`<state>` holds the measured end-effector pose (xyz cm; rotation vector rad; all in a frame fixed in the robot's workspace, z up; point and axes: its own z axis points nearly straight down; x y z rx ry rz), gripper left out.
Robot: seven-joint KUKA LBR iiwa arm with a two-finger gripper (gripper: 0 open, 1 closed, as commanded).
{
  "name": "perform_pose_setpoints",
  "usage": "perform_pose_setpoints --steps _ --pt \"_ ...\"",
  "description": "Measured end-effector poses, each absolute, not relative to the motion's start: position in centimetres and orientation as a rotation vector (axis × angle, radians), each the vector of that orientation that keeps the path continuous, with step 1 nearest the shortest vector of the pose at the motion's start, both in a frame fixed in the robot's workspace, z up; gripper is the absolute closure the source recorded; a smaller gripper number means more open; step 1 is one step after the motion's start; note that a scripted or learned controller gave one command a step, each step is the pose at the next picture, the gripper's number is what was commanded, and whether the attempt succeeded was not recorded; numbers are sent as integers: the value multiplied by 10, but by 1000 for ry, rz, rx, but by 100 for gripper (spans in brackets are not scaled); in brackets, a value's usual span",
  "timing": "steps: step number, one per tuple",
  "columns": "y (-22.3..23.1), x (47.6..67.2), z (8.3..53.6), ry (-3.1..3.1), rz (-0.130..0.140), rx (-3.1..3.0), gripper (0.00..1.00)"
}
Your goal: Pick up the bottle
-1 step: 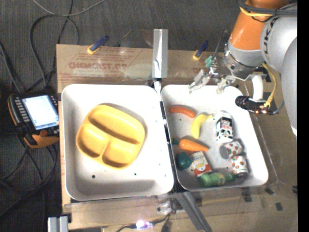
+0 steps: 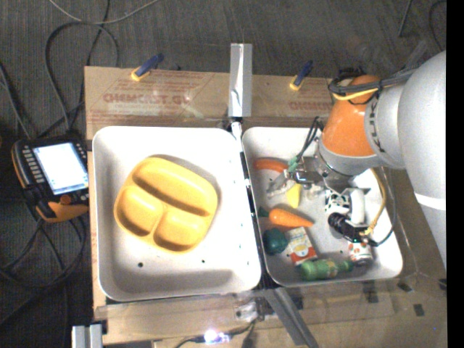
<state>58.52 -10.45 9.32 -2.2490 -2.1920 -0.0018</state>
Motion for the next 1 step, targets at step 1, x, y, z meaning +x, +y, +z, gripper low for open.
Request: perform_pose_setpoints --steps 1 --pt "-156 649 206 -2209 4 -2237 0"
